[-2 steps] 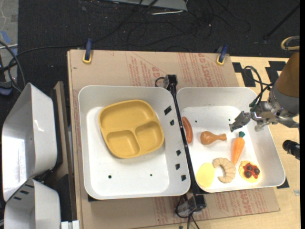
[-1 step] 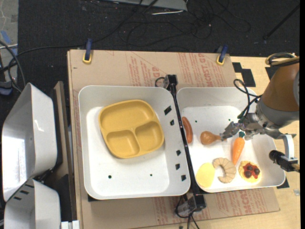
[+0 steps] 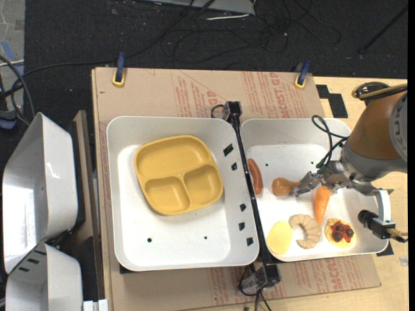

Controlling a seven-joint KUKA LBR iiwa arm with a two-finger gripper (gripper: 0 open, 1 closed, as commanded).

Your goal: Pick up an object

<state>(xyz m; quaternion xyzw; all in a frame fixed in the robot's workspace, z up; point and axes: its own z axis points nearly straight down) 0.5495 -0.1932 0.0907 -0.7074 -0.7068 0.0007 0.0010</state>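
Red mirrored lettering [image 3: 194, 96] marks the cardboard [image 3: 168, 89].

In the right bin [image 3: 285, 141] we see six toy foods. A reddish-brown sausage [image 3: 255, 175] lies lengthwise by the bin's left wall. Right of it we find a brown drumstick [image 3: 285, 186] lying sideways, its thin end pointing right. Just right of that, an orange carrot [image 3: 321, 203] points its tip toward the near edge. Along the near side we count a pale yellow round slice [image 3: 280, 238], a curled tan shrimp [image 3: 307, 229] touching its right edge, and a small tart [image 3: 340, 232] topped with red berries.
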